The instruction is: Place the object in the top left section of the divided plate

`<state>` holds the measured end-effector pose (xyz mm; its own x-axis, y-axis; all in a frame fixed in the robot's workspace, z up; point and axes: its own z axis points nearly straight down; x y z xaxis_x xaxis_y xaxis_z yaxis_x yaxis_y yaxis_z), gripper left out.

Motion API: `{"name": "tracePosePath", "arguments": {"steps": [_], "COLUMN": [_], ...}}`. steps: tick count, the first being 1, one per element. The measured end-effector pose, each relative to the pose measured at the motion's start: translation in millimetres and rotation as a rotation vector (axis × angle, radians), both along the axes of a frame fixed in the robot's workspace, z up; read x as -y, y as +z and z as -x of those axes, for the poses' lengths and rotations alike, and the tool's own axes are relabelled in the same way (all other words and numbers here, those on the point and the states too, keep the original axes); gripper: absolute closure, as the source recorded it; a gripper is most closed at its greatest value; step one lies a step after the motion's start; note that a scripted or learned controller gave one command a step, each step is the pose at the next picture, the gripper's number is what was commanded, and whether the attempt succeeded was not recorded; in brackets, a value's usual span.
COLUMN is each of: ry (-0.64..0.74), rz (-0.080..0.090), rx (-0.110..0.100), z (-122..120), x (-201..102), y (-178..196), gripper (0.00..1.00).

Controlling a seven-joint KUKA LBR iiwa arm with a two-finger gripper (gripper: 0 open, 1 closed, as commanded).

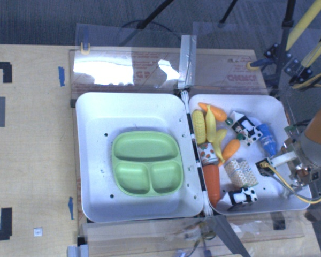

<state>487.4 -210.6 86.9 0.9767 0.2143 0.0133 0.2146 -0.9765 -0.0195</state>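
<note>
Nearest in the right white bin (275, 105) lie a black-and-white toy cow (242, 196), a long red-orange plastic carrot (212, 181) and a speckled beige block (241, 171). The grey arm's gripper (295, 176) hangs over that bin's right edge, and whether it is spread or closed cannot be told. The green divided plate (147, 162) sits in the left white bin (91, 111), and farther back in the right bin lie a yellow toy corn cob (198, 126) and a blue bottle (266, 136).

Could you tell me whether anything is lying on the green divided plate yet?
No, the green divided plate in the left bin has all its sections bare.
</note>
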Motion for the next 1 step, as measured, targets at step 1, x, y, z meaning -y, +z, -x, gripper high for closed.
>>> {"name": "tracePosePath", "arguments": {"steps": [1], "ry": [-0.009], "rz": [0.018], "rx": [-0.007], "z": [6.1], "x": [-9.8], "y": [-1.2], "gripper": [0.0]}}
